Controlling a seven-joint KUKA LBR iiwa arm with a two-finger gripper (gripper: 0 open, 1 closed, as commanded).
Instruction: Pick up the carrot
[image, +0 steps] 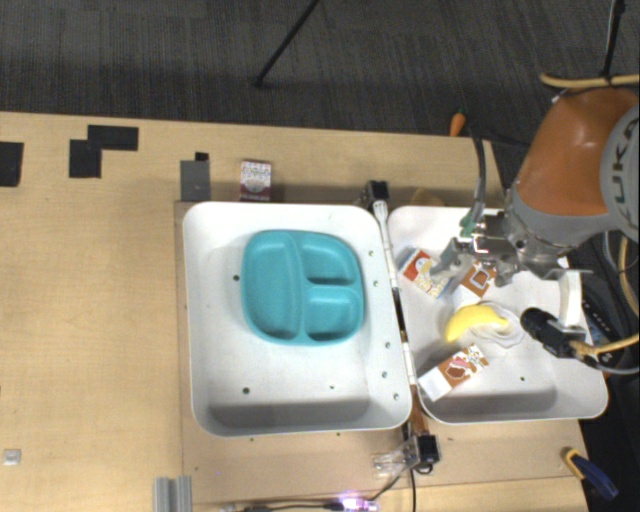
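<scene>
Meanwhile, tool hovers beside banana in right bin.

Robotics lab or test cell, not a home. Plywood bench fills most of the frame, with black tape marks at upper left and a small printed tag block at top centre. Two shallow white bins sit side by side mid-frame, clamped together with brackets and cable hardware at bottom centre. Grey-and-orange industrial arm reaches in at upper right, loose cables trailing at the right edge. Dark carpet floor along the top with a thin stand leg crossing it. Contents are toy-like props: teal divided tray, yellow plastic banana, small printed packets.
</scene>
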